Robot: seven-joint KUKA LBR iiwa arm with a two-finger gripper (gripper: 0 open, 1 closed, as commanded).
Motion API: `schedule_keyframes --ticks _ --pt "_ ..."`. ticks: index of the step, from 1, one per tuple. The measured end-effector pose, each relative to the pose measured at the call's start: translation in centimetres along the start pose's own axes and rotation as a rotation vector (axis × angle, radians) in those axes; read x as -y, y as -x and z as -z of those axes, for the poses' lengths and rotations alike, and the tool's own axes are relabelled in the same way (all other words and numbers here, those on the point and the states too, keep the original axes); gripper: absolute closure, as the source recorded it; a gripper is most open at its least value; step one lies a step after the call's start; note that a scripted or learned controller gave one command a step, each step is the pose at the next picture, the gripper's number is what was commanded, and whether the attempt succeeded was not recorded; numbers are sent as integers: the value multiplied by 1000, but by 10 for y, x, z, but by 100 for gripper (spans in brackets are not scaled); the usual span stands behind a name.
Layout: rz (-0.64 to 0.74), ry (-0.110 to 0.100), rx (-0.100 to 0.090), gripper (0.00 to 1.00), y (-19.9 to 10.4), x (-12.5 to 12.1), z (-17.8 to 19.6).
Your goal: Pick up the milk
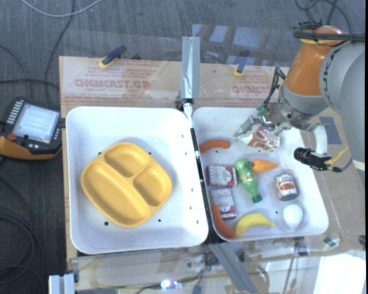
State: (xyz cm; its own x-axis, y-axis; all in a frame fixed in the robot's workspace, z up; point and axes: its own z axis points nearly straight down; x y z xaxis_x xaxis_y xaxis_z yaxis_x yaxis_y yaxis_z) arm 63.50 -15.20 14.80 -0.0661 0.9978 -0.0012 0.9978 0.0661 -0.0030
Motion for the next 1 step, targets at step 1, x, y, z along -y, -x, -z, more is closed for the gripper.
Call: schedule_keyframes --ticks 1 --pt "78 34 13 0 13 -9 -27"
